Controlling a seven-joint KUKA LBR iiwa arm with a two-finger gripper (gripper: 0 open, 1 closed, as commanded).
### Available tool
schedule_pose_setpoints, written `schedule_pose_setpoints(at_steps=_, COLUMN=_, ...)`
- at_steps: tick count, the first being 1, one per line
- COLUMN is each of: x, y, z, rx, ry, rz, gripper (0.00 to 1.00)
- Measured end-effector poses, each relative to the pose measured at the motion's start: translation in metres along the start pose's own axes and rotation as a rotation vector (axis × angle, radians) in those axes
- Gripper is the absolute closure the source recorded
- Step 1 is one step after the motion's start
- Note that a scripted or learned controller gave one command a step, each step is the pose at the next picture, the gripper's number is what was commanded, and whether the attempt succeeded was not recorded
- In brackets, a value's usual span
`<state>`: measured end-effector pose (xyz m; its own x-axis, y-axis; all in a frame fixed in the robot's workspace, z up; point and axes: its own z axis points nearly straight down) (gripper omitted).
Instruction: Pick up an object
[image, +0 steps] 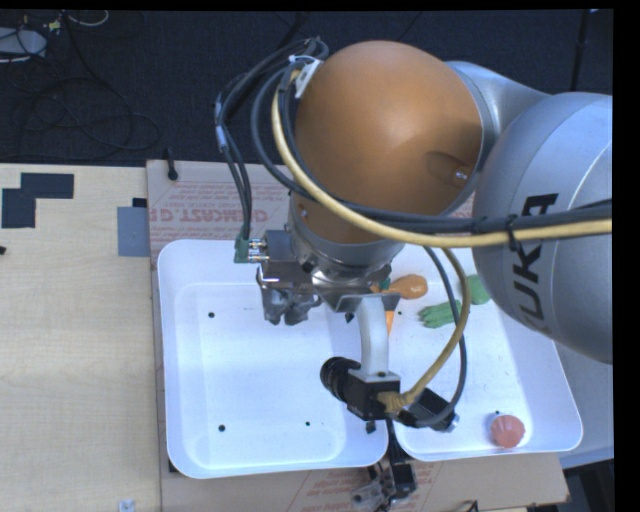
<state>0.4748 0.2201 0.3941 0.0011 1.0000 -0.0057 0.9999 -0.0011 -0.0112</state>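
Gripper (291, 310): poised low over the left bin (190, 300); finger state cannot be told.
Candidates: orange piece (409, 288), green piece (440, 314), red ball (507, 430) are left in the right bin (560, 420), away from the gripper.

Bins (190, 340) white. Arm (540, 200) grey, orange band (385, 125). Cables: black (232, 170) and yellow (400, 215). Objects: green (440, 313), orange (408, 287), red-pink (507, 430). Bench (70, 340) pale wood grain.

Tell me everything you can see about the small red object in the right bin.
The red object is small and roundish, reddish-pink, with a matte surface that looks like soft plastic or foam. It lies on the floor of the right bin, close to that bin's near right corner. It rests alone: nothing but the bin floor touches it, and the gripper is far off, over the left bin.
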Motion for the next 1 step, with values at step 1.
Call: schedule_pose_setpoints(at_steps=1, x=0.0110, y=-0.0009, z=0.2247, rx=0.009, ry=-0.004, rz=-0.001, gripper=1.00)
